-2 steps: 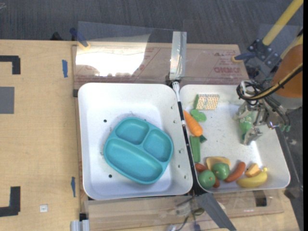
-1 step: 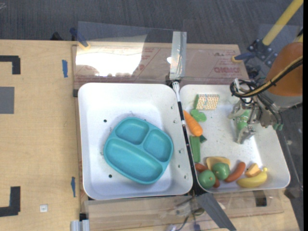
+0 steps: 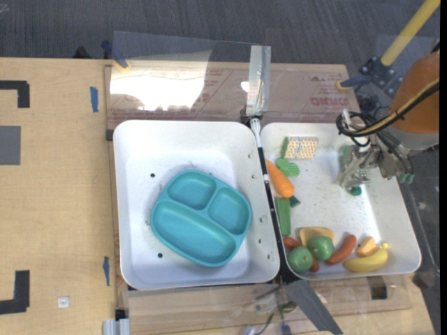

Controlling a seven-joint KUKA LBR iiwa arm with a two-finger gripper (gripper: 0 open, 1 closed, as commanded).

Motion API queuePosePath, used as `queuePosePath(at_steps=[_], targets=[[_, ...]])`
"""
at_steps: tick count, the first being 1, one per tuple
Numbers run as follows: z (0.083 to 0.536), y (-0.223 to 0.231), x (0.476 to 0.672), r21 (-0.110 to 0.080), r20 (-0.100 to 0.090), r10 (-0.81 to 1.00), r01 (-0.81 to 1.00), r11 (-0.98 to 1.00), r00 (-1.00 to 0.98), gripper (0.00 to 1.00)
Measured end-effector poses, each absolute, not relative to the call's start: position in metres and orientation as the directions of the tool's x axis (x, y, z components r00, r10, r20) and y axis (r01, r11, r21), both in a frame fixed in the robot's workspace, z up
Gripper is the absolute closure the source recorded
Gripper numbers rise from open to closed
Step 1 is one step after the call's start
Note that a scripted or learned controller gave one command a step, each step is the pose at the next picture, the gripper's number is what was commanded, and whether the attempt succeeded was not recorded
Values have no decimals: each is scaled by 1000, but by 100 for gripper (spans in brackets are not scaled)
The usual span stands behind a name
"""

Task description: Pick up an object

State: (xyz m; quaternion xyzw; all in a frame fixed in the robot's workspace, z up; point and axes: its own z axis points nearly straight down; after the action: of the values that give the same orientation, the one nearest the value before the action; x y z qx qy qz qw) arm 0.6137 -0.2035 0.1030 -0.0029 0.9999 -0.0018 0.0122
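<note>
Beside the gripper (image 3: pixel 354 176), a small green piece (image 3: pixel 356 190).

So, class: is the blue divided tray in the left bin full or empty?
Empty. The blue tray lies flat in the left bin, and all three compartments show bare blue bottoms.

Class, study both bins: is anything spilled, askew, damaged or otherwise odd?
Nothing looks spilled or damaged. The teal divided plate lies at a slant in the left bin. The toy foods crowd the right bin's left and near sides, including a carrot and banana.
</note>
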Motion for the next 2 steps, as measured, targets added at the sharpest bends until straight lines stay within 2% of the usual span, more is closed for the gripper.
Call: queuePosePath(at_steps=[1, 2], targets=[[89, -223, 597, -2, -6, -360, -360, 933, -933, 100], [89, -223, 597, -2, -6, -360, -360, 933, -933, 0]])
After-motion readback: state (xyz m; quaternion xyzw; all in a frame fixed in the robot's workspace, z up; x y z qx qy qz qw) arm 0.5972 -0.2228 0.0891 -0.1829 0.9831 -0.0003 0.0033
